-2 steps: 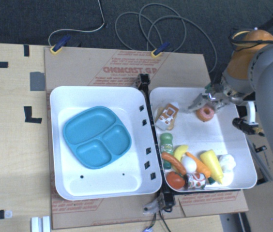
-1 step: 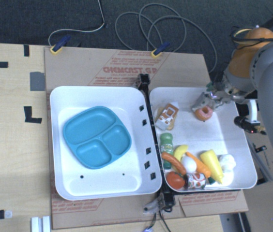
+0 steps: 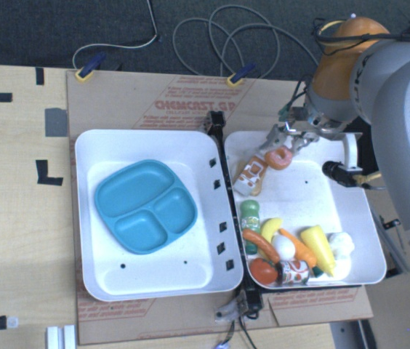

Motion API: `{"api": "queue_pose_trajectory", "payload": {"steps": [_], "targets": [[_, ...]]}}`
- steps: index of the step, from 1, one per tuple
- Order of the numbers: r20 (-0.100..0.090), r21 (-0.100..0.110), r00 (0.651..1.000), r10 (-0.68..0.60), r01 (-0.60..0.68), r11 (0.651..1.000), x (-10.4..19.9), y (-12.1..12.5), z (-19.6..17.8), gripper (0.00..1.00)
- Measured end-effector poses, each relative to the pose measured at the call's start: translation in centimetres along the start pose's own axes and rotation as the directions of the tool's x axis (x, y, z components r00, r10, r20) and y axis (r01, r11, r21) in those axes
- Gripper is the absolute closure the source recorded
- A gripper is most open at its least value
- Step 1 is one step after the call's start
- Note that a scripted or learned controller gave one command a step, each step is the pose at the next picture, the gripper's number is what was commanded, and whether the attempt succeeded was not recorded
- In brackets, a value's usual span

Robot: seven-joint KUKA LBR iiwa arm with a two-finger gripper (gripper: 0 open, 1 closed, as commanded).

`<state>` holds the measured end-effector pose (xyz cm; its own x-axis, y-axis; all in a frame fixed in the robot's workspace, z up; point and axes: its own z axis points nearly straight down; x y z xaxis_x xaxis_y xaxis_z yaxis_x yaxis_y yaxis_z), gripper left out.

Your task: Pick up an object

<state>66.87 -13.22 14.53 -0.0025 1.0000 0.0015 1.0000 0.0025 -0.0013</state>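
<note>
Pink-glazed and ring-shaped, the toy doughnut (image 3: 280, 158) sits at the far end of the right bin (image 3: 350, 209), directly under the gripper (image 3: 289, 138), whose fingers seem to straddle or touch it; whether they are parted or clamped I cannot tell. It looks like light, rigid plastic with a slick surface, so I judge a pinch across the ring's band safer than one over its rounded outside. A brown packet (image 3: 251, 175) lies just beside it, the other toy foods well apart.
</note>
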Motion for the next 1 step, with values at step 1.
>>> {"api": "queue_pose_trajectory", "payload": {"steps": [1], "targets": [[0.001,0.002,1.0,0.0,0.0,1.0,4.88,-5.26,-3.77,1.0]]}}
